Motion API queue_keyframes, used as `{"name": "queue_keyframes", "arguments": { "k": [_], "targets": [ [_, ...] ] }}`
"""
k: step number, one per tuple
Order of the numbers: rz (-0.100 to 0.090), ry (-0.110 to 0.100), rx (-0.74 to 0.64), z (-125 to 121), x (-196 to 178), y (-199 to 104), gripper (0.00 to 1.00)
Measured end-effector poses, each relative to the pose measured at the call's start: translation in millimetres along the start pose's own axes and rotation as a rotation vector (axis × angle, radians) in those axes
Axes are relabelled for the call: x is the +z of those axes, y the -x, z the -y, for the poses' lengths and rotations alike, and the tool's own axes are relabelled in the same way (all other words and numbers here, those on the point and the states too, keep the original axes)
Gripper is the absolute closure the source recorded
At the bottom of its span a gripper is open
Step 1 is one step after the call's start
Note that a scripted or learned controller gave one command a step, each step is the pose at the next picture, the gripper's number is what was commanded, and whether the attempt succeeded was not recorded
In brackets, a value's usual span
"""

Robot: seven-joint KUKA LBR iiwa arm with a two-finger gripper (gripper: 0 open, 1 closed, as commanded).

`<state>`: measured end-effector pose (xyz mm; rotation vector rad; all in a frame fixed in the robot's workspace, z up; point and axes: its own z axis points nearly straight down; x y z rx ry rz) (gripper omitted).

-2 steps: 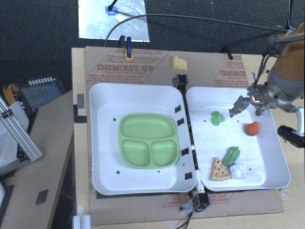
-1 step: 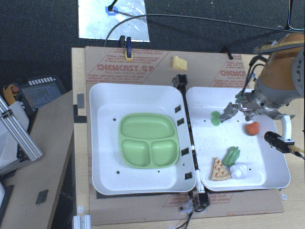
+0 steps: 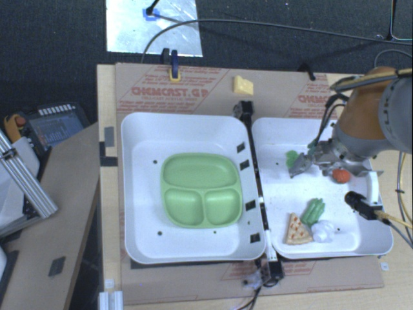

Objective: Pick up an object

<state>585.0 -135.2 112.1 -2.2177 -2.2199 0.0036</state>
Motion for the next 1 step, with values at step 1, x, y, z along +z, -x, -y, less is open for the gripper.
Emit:
{"name": "queue_keyframes", "arguments": {
  "k": [1],
  "targets": [
    [0.002, 0.008, -0.001, -2.1, -14.6, 0.5, 1.0]
  ]
}}
